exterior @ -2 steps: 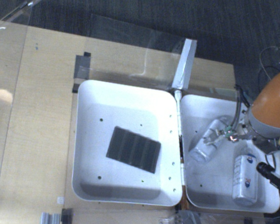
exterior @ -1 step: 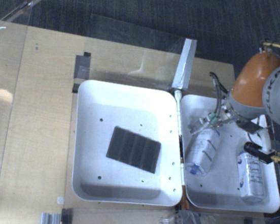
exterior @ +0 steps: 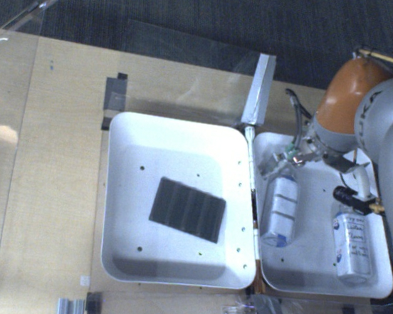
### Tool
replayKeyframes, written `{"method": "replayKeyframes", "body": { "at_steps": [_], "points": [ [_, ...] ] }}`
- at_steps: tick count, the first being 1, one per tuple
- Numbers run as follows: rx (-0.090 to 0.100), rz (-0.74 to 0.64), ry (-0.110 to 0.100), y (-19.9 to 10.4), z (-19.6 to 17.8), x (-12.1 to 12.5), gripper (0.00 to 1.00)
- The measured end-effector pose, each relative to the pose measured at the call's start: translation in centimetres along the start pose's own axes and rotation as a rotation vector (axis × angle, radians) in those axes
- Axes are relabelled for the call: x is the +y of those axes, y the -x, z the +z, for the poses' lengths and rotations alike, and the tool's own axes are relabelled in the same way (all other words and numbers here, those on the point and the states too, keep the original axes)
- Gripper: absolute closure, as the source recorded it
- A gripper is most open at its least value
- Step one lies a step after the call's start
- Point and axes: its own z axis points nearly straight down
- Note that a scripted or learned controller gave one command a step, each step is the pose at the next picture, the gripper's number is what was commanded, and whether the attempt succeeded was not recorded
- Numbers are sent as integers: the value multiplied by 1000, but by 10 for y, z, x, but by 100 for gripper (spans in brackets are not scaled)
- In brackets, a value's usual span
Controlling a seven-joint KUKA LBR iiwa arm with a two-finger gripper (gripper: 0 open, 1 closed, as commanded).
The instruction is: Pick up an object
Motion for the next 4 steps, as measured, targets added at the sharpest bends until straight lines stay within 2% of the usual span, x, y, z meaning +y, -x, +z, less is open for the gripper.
{"method": "replayKeyframes", "body": {
  "at_steps": [1,2,3,4],
  "points": [
    [-8,-199,21,-28,0,-47,0],
    [-11,-199,29,-28,-13,-44,100],
    [-11,-199,29,-28,-13,-44,0],
    [-12,-391,21,6,-34,-30,0]
  ]
}}
